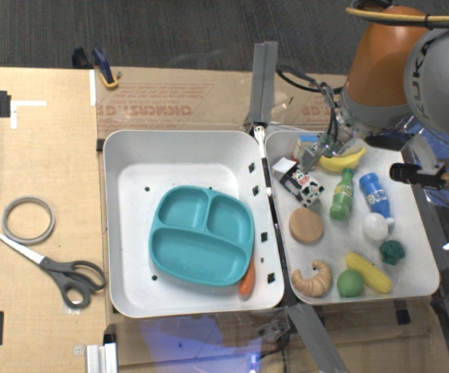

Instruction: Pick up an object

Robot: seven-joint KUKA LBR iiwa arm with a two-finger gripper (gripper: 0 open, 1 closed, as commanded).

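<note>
Camera view: gripper (311, 155) low over right bin (420, 231), just beside banana (342, 160), placed for a pick. Jaws' state impossible to tell. Banana lying in bin, ungrasped.

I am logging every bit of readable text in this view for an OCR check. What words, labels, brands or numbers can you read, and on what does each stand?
"KUKA", partly visible, reads downward on the grey arm.
Red print on the cardboard sheet behind the bins appears upside down; too blurred to read.
The blue bottle bears a white label; too small to read.
The dice shows dots, no numerals.
</note>
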